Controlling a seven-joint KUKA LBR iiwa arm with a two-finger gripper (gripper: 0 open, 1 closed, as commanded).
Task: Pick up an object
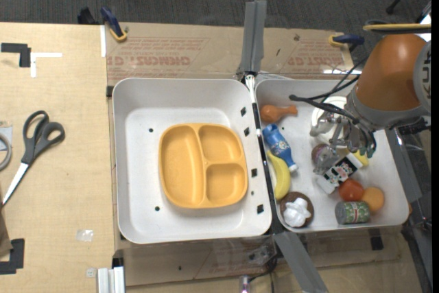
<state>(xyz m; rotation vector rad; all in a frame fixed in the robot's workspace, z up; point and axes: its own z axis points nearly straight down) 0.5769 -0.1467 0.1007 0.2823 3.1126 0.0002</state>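
Small white-and-black toy block (337,170), near the right bin's (302,223) right wall, looks light, rigid, easily pinched across its sides; the gripper (341,147) hovers above it, state unclear.

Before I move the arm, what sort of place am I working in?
Probably a robotics lab's bin-picking bench: two white bins on taped cardboard, toy groceries like a banana, scissors lying aside.
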